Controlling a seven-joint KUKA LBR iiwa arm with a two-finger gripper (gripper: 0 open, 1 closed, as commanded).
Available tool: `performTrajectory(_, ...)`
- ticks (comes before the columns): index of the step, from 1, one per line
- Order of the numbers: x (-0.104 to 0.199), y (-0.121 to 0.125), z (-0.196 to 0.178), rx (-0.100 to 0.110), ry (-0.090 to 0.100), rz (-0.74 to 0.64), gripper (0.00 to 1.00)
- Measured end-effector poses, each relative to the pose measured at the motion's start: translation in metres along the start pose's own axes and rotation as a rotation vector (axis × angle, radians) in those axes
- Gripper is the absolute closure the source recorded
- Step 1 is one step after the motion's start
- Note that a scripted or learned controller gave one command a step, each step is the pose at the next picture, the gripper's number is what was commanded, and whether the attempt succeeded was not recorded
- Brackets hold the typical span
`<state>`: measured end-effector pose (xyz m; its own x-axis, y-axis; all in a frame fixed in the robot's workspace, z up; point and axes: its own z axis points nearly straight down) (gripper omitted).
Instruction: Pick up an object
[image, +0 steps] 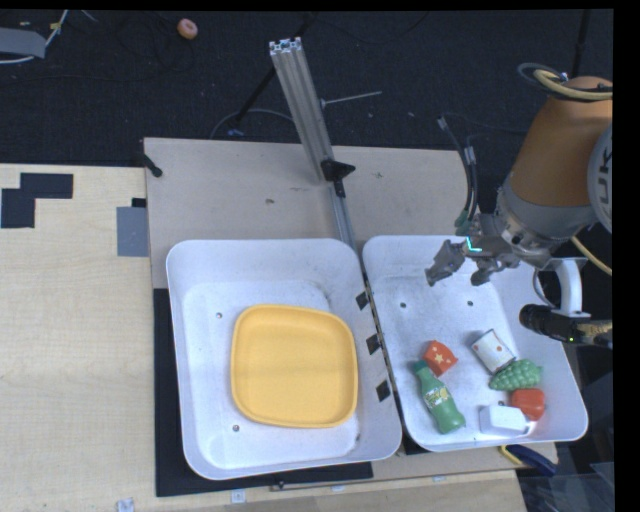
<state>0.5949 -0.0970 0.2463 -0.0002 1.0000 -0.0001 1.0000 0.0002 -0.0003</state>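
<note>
My gripper (464, 270) hangs open over the far part of the right bin (405, 270), its two dark fingers spread and nothing between them. Below it, toward the bin's near end, lie a small red block (439, 357), a green bottle (439, 397), a white can with a dark end (491, 349), a green bunch of grapes (517, 375), a red tomato-like piece (529, 401) and a white block (503, 419). All of them sit apart from the gripper.
The left bin (200, 280) holds a yellow square plate (295, 365). A slanted aluminium bar (310, 100) rises behind the bins. Black clips (372, 340) mark the seam between the bins. The arm's orange band (565, 150) is at the right.
</note>
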Motion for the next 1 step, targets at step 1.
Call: performTrajectory(1, 0.0, 0.0, 0.0001, 0.0, 0.0, 0.0, 0.0)
